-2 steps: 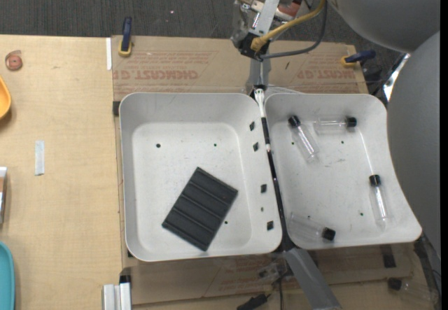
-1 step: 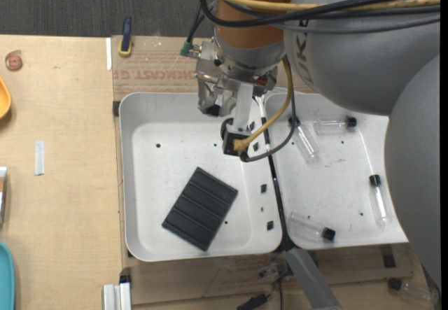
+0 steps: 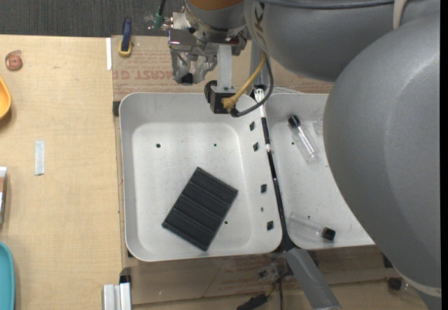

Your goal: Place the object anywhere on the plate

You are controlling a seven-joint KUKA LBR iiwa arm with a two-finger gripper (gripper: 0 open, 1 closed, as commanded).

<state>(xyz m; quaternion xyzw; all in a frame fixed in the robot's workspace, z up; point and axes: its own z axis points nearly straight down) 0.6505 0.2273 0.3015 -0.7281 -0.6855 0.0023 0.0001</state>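
A black ribbed rectangular plate lies flat and turned at an angle in the near middle of the left bin. In the right bin, a clear tube with a black cap lies near the far left corner. A second clear tube lies by the near edge. My gripper hangs over the cardboard just behind the left bin's far rim, well away from the plate and both tubes. Nothing shows between its fingers.
The grey arm covers most of the right bin and the upper right. A black bracket with a yellow cable hangs at the divider's far end. Wooden bench lies to the left, with a blue clamp at the back.
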